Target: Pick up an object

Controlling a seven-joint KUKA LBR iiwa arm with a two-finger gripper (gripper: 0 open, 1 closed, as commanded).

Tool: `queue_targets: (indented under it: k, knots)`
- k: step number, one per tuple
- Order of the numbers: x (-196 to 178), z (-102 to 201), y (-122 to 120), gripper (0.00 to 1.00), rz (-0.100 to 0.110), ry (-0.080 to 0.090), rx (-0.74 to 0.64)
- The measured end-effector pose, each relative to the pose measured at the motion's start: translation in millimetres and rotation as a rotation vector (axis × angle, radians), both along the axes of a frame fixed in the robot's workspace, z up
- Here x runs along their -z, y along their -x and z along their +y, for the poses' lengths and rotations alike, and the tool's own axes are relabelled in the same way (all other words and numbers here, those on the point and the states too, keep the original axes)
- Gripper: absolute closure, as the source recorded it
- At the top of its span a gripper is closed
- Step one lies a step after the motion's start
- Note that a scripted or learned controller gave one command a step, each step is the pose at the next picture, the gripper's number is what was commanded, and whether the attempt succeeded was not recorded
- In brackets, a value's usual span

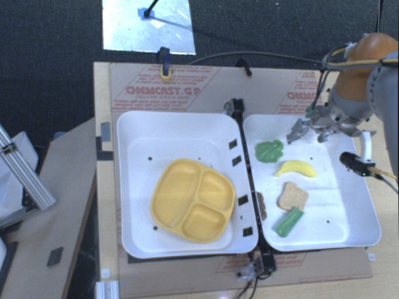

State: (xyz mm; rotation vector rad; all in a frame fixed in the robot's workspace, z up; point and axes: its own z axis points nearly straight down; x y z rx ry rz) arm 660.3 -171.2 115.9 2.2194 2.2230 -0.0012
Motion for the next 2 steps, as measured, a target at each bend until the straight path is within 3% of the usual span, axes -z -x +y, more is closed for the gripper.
queue_targets:
  k: [1, 2]
  knots:
    - [-14.1, -0.1, -1.8, 1.00, -0.006, 0.001, -0.001]
    - [-65.3, -1.6, 6.3, 1.00, -0.007, 0.001, 0.001]
